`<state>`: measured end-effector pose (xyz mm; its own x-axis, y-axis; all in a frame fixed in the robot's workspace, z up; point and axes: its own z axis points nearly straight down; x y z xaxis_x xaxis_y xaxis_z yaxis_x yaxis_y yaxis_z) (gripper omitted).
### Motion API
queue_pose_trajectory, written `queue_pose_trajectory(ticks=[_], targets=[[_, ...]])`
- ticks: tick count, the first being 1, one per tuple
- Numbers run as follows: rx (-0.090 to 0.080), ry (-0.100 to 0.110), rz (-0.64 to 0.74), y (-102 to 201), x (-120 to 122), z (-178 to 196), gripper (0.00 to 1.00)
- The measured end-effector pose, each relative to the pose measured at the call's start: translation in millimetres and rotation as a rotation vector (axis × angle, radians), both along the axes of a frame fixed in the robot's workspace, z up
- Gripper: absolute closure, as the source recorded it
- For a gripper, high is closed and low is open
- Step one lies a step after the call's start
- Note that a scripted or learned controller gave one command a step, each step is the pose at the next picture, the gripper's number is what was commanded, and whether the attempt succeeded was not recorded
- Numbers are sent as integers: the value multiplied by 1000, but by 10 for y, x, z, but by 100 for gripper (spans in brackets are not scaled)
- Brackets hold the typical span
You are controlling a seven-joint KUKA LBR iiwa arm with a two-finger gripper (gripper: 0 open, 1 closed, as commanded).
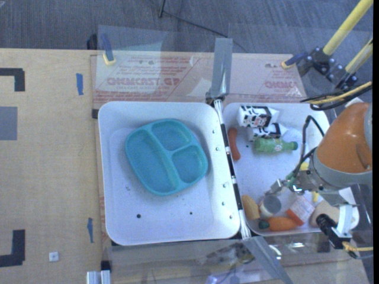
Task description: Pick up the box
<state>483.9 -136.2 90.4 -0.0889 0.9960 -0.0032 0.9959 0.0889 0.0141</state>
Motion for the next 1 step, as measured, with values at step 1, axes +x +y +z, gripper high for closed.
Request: queue_pose_trajectory(ticks=[1], targets=[[2,13,-193,-516,201,1795,0]])
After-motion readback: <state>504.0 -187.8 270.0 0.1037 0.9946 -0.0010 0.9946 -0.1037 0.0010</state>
